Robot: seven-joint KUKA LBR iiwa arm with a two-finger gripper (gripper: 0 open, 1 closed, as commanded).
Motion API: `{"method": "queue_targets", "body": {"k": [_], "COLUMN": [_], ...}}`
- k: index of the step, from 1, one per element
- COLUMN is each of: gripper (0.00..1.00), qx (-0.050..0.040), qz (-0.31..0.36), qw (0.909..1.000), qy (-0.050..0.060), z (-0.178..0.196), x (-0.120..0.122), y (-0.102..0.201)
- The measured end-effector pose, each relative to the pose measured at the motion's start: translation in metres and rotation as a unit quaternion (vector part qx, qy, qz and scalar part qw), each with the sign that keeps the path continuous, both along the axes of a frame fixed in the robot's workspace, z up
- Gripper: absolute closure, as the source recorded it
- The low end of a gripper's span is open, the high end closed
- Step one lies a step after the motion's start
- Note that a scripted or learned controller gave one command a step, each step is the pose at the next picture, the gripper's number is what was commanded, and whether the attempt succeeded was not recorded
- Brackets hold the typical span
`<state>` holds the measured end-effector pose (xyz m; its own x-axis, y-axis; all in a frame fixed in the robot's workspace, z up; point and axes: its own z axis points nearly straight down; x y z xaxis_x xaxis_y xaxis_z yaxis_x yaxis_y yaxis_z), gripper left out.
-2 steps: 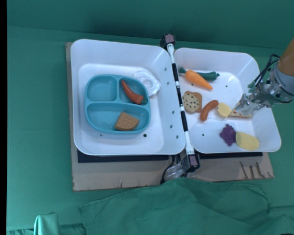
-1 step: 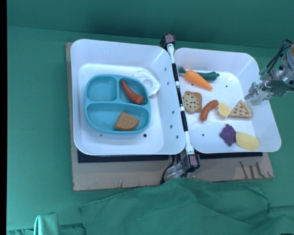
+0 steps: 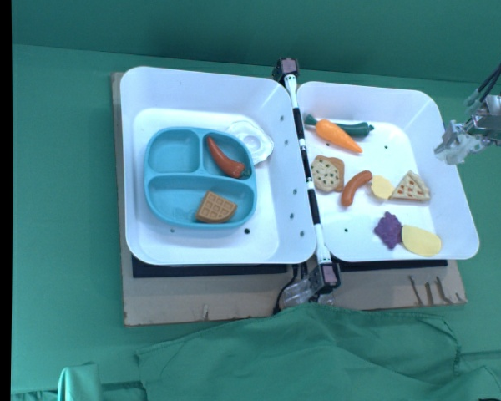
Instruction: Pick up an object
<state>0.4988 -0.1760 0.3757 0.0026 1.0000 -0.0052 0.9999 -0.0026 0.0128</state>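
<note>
Near the right bin's (image 3: 451,215) front edge: purple grapes (image 3: 388,229) beside a yellow chip (image 3: 421,241). Farther back: pizza slice (image 3: 411,187), sausage (image 3: 356,187), cookie (image 3: 326,173), then carrot (image 3: 337,134) by the rear edge. Off that bin's right rim, over the counter (image 3: 67,182): hand (image 3: 457,144), grip impossible to tell, grasping nothing visible.

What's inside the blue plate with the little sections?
The blue plate holds a red sausage in its upper right section and a waffle in the long bottom section. The plate floor beneath them is covered.

Bright, even light; slightly soft focus.
</note>
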Motion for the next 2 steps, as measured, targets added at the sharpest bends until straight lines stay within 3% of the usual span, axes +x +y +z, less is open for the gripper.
{"method": "queue_targets", "body": {"k": [1, 2], "gripper": [1.0, 1.0], "qx": [0.0008, 0.0023], "qz": [-0.001, 0.002], "qw": [1.0, 1.0], "qy": [0.003, 0.005], "z": [0.005, 0.001], "x": [0.001, 0.011], "y": [-0.001, 0.048]}}
